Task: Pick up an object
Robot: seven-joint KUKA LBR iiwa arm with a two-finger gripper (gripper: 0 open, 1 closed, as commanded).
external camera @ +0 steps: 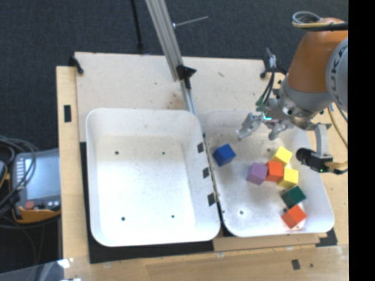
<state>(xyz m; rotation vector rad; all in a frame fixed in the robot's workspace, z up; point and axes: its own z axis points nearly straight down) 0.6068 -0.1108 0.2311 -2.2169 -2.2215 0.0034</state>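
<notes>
— Seven small cubes lie in the right shallow white bin (pixel 234 227), correct?

— Yes. A blue wooden cube (pixel 224 154) sits alone toward that bin's left side. Right of centre cluster a purple cube (pixel 257 173), an orange cube (pixel 275 171) touching it, and two yellow cubes (pixel 283 155) (pixel 289 177). Below them lie a dark green cube (pixel 293 196) and a red-orange cube (pixel 294 216).

— And the end effector (pixel 261 127)?

— It hangs above the upper part of the right bin, its metal fingers (pixel 246 126) spread apart, nothing between them.

— The left white bin (pixel 94 122)?

— It sits at centre left of the pale surface (pixel 117 75), touching the right bin.
</notes>
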